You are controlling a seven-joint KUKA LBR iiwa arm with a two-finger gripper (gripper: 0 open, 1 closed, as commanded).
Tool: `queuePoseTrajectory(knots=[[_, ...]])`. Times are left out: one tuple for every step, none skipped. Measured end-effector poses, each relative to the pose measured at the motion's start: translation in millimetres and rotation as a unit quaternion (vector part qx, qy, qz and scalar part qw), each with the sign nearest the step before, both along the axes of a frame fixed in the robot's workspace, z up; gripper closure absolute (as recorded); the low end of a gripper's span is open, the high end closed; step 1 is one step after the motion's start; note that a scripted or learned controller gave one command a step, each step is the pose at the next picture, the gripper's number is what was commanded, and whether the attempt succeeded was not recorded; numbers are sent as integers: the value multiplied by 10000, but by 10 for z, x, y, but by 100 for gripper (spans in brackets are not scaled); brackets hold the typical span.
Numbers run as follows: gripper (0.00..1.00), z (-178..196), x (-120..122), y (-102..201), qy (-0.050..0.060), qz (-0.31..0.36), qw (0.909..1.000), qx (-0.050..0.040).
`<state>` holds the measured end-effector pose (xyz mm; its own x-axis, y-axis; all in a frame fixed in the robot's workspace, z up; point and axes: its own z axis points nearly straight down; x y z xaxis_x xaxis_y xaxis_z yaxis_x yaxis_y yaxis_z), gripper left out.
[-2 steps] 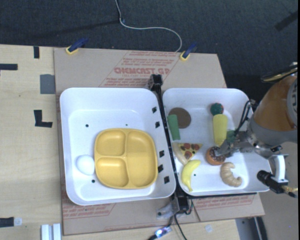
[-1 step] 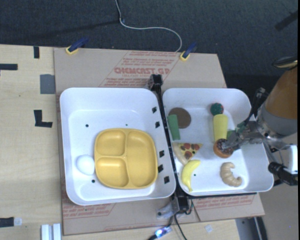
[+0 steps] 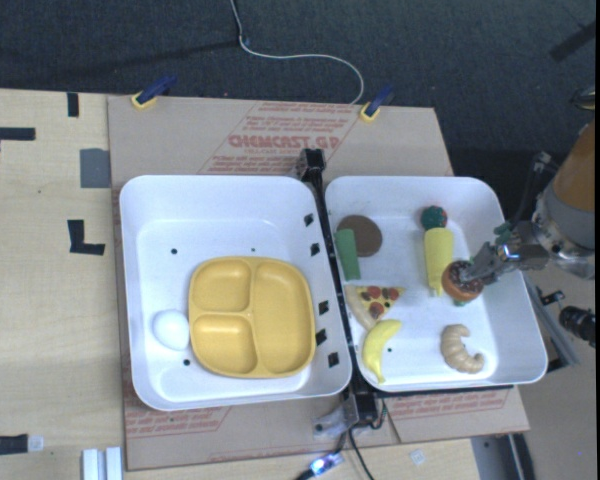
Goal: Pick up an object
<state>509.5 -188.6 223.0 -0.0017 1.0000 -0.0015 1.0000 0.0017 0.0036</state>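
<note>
The right bin (image 3: 500, 213) holds several toy foods. A yellow corn cob (image 3: 437, 255) stands near the middle, with a small green and red piece (image 3: 434, 215) just above it. A brown disc (image 3: 363, 234), a green block (image 3: 348, 254), a pizza slice (image 3: 374, 299), a banana (image 3: 380, 345) and a croissant (image 3: 462, 350) lie around it. My gripper (image 3: 472, 273) reaches in from the right and sits low over a small reddish-brown piece (image 3: 461, 288) beside the corn cob. The gripper partly hides that piece.
The left bin (image 3: 150, 208) holds a yellow divided plate (image 3: 252, 316) and a white egg (image 3: 170, 329). A black clip (image 3: 313, 163) joins the bins at the back. A white cable (image 3: 290, 56) runs across the dark floor beyond the cardboard (image 3: 280, 133).
</note>
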Motion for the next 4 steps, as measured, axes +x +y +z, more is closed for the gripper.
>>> queuePoseTrajectory(knots=[[100, -49, 244, 396, 24, 22, 10000, 16], [100, -33, 395, 819, 25, 23, 10000, 16], [100, -60, 535, 1271, 28, 25, 10000, 16], [100, 40, 795, 1818, 15, 31, 10000, 16]])
